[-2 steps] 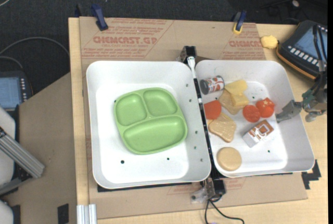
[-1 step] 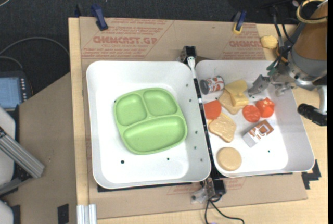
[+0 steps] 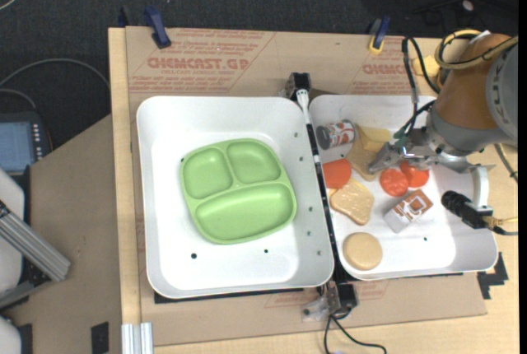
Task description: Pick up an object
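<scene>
Main risk judged here: clutter. The right bin [image 3: 461,258] is crowded, and the pincer [image 3: 387,161] is set down among several items packed close together, so a neighbour could be nudged, or two things caught at once, or an edge clipped and the piece slipped out on the lift

No object is seen between the fingers, so nothing can be counted as held; whether the pincer is wide or narrow cannot be told, the tip being blurred against the food pieces

Candidates around the pincer: yellow cheese-like wedge [image 3: 370,142] touching or just under it, small can [image 3: 336,132] to the wedge's left, orange-red piece [image 3: 337,173] below the can, toast slice [image 3: 353,202] below the wedge, red tomato-like pieces [image 3: 402,179] right of the toast, small red-and-white box [image 3: 407,210] below those, round biscuit-like disc [image 3: 362,251] lowest

Arm [image 3: 469,101] is reached in from the right above the wedge, wrist angled down and leftward

Left bin [image 3: 156,179] carries a green divided plate [image 3: 239,192], well apart from the pincer
</scene>
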